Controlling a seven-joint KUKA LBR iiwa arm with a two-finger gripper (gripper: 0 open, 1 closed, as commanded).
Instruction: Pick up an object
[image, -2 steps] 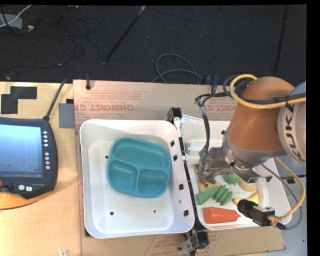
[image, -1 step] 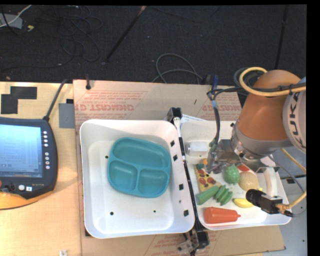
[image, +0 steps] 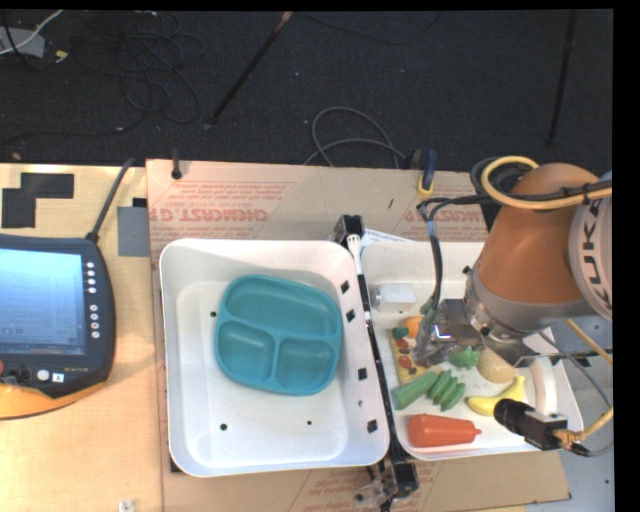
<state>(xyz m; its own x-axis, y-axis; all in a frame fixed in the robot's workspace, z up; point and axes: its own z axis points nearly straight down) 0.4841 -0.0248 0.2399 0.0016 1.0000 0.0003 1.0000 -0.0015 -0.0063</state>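
Arm's orange band hides much of the right bin; gripper grip unclear; green bean pod lies diagonally, pointing lower-left.

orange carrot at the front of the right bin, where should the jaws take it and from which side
Grip the orange carrot across its thick middle, coming straight down from above. It lies flat and lengthwise along the right bin's front wall, with open floor on its near and far sides.

On your far left sat a control pendant with its blue screen lit, resting on the wooden bench. Beyond the bins you had brown cardboard with red lettering, and past that black cables looped across the dark floor.
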